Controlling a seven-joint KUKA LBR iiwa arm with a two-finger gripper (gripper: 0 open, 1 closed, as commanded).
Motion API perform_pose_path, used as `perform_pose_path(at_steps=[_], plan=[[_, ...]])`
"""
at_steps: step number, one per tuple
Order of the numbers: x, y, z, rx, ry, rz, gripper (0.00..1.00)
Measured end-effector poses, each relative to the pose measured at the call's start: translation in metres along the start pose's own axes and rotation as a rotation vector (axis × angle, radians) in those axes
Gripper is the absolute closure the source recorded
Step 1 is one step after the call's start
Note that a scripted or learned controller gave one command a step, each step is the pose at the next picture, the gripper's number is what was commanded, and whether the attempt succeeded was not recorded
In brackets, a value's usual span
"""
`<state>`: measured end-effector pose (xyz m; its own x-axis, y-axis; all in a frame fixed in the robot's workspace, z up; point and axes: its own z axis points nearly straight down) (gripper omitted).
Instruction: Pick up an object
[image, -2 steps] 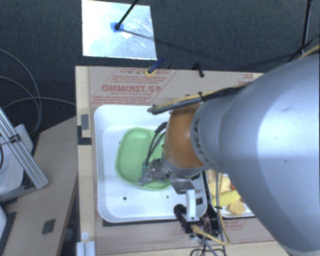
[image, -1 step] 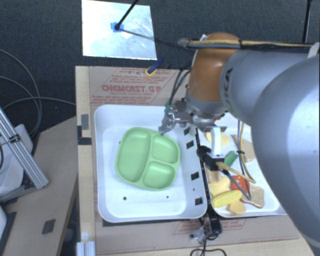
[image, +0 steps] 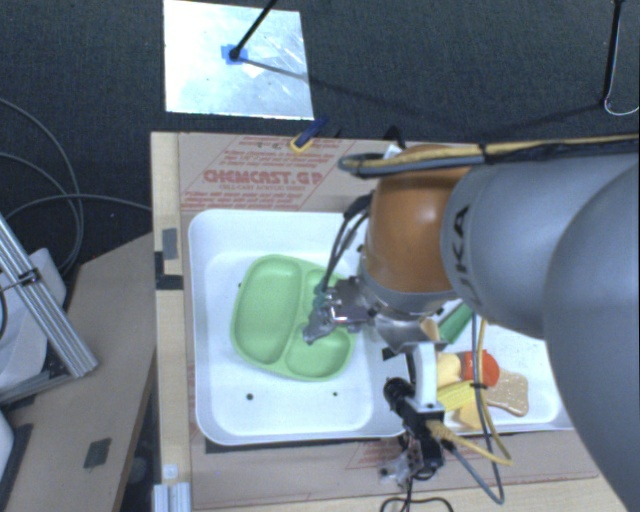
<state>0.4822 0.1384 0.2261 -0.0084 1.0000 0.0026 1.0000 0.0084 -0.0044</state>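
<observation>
From the camera view, the grey arm (image: 540, 240) with its orange band (image: 415, 225) reaches in from three o'clock and hangs over the seam between the two white bins. The left bin (image: 225, 400) holds a green divided plate (image: 275, 315) (tilted, its lower compartment toward five o'clock). The gripper (image: 325, 320) sits over that plate's three o'clock edge; whether the jaws are open or closed I cannot tell. In the right bin (image: 545, 415), partly hidden by the arm, lie a yellow corn cob (image: 458, 393), a red piece (image: 478, 366), a tan toast-shaped piece (image: 510, 393) and a green stick (image: 455, 322).
</observation>
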Motion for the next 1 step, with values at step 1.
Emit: perform_pose_path(at_steps=[1], plan=[[-0.0807, 0.0609, -0.0581, -0.015, -0.005, 0.014, 0.00]])
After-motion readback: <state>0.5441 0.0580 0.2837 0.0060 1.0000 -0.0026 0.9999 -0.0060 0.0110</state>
